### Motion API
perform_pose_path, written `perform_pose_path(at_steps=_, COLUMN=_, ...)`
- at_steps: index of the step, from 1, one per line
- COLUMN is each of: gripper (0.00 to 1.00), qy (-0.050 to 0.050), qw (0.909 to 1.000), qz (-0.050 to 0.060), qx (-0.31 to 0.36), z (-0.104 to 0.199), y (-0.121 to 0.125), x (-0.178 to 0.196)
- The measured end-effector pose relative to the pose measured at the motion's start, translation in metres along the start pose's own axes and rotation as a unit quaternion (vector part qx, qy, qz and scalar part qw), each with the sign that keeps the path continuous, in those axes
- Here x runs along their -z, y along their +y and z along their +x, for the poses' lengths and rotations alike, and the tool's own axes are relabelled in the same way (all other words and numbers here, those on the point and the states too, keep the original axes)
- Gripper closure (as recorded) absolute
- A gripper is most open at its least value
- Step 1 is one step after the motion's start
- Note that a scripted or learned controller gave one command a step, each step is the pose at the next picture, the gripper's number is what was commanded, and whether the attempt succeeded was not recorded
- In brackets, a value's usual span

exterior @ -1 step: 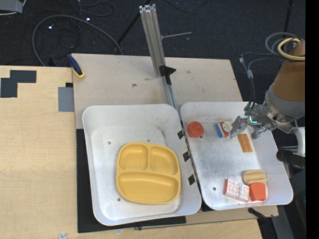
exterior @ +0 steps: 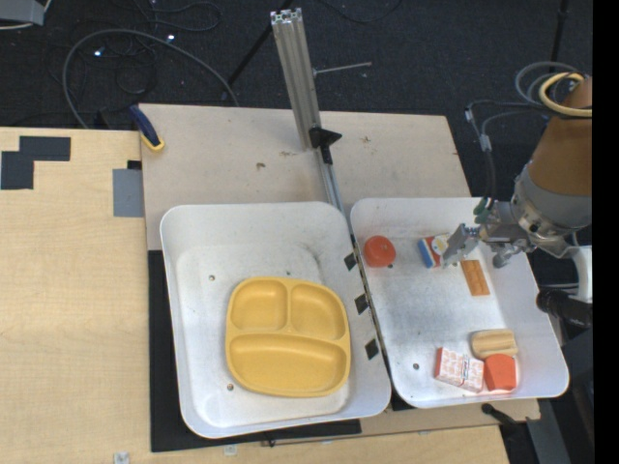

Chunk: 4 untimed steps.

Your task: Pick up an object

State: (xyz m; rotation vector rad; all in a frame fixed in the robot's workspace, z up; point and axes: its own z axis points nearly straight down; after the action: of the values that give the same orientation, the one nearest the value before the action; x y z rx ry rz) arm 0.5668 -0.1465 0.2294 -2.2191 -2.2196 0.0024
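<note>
target: small blue-and-white carton (exterior: 430, 251), far part of right bin (exterior: 542, 380) | likely light, thin-walled, crushable; pinch flat sides gently | gripper (exterior: 462, 243) just beside it; jaws' spread could not be told

dark carpet (exterior: 193, 27) | loose cables (exterior: 116, 51) | plywood bench (exterior: 387, 153) | aluminium post (exterior: 295, 75)

Arm (exterior: 566, 162) cropped at right edge

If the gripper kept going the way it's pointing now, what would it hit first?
Probably the small blue and white carton, just off the gripper tip in the right white bin; the round red ball lies beyond. Depth is uncertain.
</note>
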Motion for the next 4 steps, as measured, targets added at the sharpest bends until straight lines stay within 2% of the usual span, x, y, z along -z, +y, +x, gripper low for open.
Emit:
perform_pose_path(at_steps=1, gripper=0.0, qy=0.0, qw=1.0, qz=0.002, qx=0.0, z=0.002, y=0.004, x=-0.063)
perform_pose_path(at_steps=2, gripper=0.0, qy=0.001, qw=1.0, qz=0.003, qx=0.0, z=0.006, y=-0.006, x=-0.114)
perform_pose_path(at_steps=3, gripper=0.0, qy=0.001, qw=1.0, qz=-0.002, qx=0.0, z=0.005, y=-0.004, x=-0.135)
perform_pose_path(at_steps=4, gripper=1.0, qy=0.003, qw=1.0, qz=-0.005, qx=-0.001, z=0.008, y=-0.001, x=-0.124)
